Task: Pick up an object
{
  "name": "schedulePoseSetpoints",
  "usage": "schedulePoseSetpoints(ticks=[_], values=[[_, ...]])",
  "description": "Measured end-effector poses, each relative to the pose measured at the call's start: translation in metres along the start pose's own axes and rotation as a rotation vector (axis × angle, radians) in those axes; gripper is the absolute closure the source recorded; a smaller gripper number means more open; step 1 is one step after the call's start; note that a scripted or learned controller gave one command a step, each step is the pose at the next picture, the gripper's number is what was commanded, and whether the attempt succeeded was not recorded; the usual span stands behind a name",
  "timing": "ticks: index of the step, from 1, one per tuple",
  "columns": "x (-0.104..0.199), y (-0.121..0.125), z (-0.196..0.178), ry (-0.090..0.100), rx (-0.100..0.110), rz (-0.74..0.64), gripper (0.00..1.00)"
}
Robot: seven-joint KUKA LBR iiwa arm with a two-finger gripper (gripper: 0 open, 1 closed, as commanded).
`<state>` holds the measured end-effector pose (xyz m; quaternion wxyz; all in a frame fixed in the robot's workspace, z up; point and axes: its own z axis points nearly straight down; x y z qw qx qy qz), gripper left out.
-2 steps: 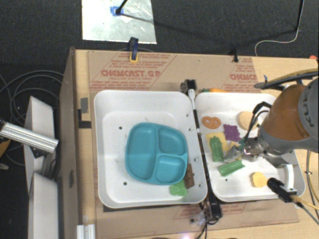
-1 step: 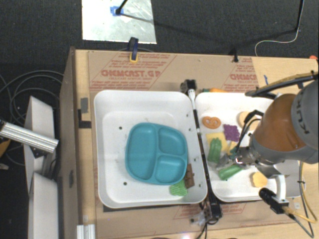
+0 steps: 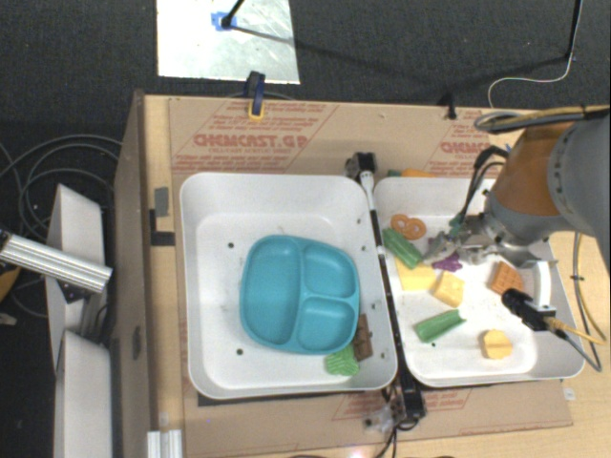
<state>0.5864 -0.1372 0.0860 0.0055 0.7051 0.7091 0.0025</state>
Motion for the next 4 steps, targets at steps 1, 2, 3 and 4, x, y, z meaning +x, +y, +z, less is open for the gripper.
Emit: schedulePoseSetpoints(ticks=[1,2,3,4], values=[[0.004,-0.071,-0.005,0.006,0.016,0.007,0.0],[-0.013,-0.102,0.001,0.005,0.014,0.007,0.0],[0.039,-0.099,0.001,0.007,0.012,-0.002,0.0],[-0.014,-0.018,-0.029,-0.001,0.0,0.001,0.0]])
